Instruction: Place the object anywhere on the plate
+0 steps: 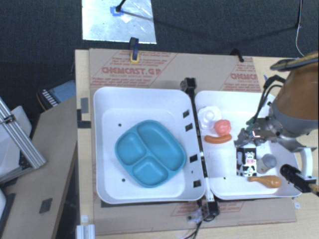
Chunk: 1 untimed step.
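Over the right bin (294,195) you have the arm (298,101) reaching in, with its gripper (247,139) low above the clutter of small toys there. You cannot tell from this slanted view whether the fingers are spread or pressed together; the dark mechanism hides them, and nothing can be seen pinched between them.

Judging by the layout, you are in the picking step: the plate (150,153) sits in the left bin (107,183) with all three of its compartments bare, so nothing has been delivered yet. Which toy is the intended object is not certain, but the closest candidates are the black-and-white cow figure (247,164) just below the gripper and the orange sausage (218,139) just to its left. Near them lie a red-orange ball-like piece (223,126), a white lumpy item (209,115), a small grey piece (269,160) and a tan drumstick shape (265,180).

Your next move probably calls for settling onto one toy, closing on it firmly, lifting clear of the divider between the bins, and carrying it leftward over the plate before release. Watch for the neighbours being nudged, since they lie close together.

The cow figure looks small, blocky and upright, patterned in black patches on white. It should offer flat sides to grip. The sausage is slim, smooth and lying flat, likely more prone to slipping or rolling.
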Tool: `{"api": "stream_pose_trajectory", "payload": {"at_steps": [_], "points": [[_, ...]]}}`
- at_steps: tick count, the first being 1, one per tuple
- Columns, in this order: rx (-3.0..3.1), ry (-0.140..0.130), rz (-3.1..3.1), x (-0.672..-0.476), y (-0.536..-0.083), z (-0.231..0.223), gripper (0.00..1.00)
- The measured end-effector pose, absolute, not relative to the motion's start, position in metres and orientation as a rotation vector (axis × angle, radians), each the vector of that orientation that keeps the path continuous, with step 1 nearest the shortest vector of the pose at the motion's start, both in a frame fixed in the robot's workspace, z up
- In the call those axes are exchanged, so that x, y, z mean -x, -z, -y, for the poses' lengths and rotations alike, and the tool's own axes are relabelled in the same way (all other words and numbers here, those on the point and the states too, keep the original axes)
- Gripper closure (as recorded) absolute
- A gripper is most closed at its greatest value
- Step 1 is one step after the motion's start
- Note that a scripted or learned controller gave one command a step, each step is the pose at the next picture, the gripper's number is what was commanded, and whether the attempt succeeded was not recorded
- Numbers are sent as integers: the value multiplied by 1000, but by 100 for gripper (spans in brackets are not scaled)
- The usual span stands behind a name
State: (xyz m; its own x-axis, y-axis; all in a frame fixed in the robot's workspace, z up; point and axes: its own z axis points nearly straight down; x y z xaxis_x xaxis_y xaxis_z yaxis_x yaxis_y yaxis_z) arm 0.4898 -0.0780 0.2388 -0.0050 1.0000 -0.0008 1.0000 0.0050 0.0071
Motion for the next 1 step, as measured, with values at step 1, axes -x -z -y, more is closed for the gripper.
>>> {"api": "stream_pose_trajectory", "payload": {"at_steps": [1], "points": [[-2211, -5, -2230, -510, -239, 38, 100]]}}
